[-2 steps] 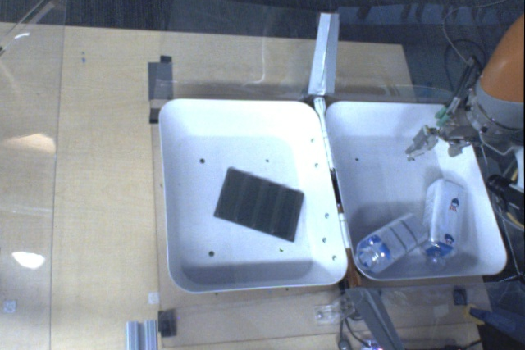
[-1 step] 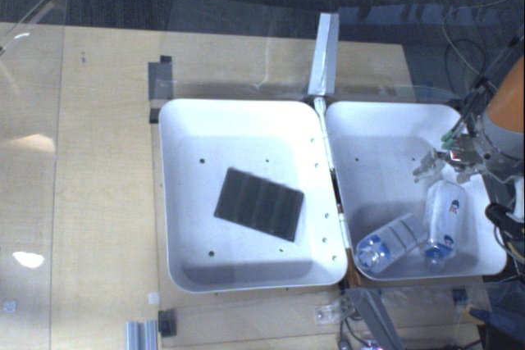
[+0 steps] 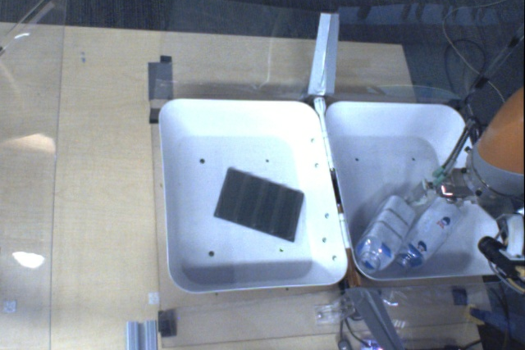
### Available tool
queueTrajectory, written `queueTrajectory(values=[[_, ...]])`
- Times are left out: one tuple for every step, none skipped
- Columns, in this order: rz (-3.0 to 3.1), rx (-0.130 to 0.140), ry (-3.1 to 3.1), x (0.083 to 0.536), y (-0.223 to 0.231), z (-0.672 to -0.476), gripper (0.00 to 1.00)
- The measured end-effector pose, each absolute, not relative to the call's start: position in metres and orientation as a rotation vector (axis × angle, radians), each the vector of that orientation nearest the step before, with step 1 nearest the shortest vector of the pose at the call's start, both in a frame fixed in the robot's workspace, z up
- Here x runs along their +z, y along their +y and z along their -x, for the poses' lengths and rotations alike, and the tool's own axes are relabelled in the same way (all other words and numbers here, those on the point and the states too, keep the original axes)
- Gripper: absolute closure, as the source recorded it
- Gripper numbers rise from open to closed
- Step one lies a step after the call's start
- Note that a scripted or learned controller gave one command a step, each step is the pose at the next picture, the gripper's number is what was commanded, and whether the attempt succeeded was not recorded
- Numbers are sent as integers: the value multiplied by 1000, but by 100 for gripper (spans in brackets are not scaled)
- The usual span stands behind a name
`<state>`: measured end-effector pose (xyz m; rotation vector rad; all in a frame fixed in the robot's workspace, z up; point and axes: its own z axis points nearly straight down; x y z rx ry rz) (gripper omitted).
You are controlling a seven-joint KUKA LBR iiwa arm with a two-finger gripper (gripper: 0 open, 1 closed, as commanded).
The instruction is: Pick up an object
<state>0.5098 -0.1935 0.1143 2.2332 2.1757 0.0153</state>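
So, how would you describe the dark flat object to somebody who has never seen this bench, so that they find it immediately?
Look at the left white bin of the two that stand side by side on the bench. In the middle of its floor lies a dark grey ribbed rectangular pad, flat and turned at a slant. It is alone in that bin, while the right bin holds two clear plastic bottles with blue caps.

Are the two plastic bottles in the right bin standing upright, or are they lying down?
Lying down. Both plastic bottles rest on their sides on the floor of the right bin, side by side, caps toward the near rim.
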Motion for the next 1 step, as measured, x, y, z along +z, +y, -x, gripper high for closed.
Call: queueTrajectory(values=[[-2193,20,2233,90,-105,-538,0]])
